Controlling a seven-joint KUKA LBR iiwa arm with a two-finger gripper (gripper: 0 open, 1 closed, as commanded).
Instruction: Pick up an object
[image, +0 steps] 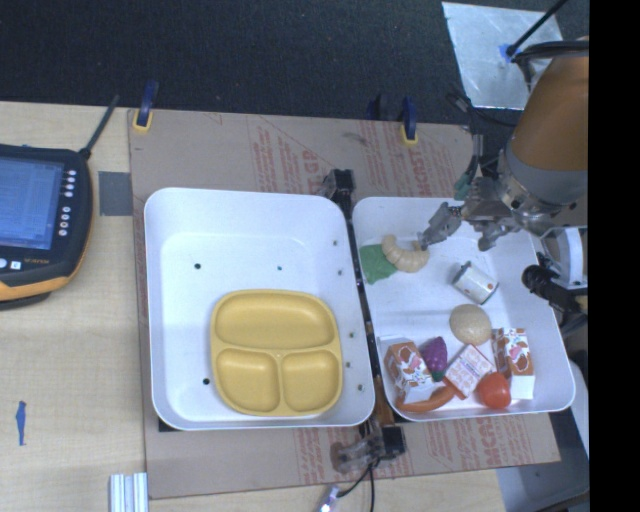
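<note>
Above the right bin (560, 330) the tool (462, 226) hangs spread wide and holding nothing, a beige curved piece (406, 256) just left of its near finger, so the pickup is not yet done.

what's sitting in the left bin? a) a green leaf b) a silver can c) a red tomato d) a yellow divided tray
d: the yellow divided tray lies in the left bin, while the small items such as the silver can and green leaf are all in the right bin.
</note>
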